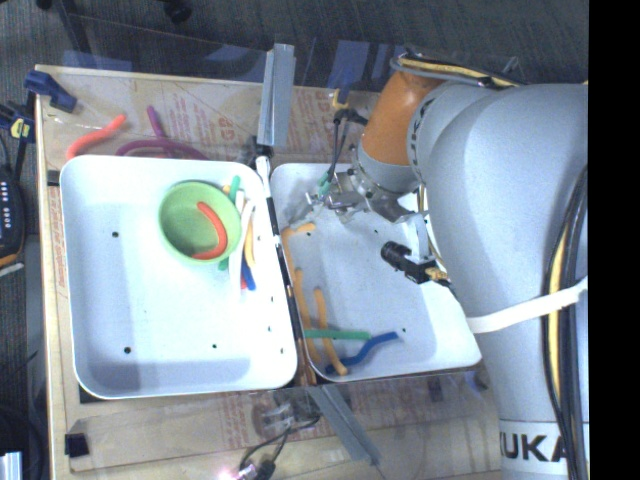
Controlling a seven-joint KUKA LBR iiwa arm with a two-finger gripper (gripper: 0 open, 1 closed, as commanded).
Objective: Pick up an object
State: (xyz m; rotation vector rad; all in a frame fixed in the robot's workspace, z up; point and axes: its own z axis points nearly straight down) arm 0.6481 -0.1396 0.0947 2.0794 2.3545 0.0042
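My gripper (328, 196) is low over the far left corner of the right bin (440, 333), below the orange wrist band. An orange stick (298, 230) lies just in front of it, close to the bin's left wall. More orange sticks (318, 313) lie along that wall toward the front. A green stick (335, 335) and a curved blue stick (378, 345) rest near the front edge. The arm's bulk hides the bin's right side.
The left bin (150, 338) holds a green bowl (190, 223) with a red curved stick (212, 230) inside, and several coloured sticks (246, 248) beside it. An orange stick (98, 135) and purple tubing (160, 148) lie on the bench behind that bin.
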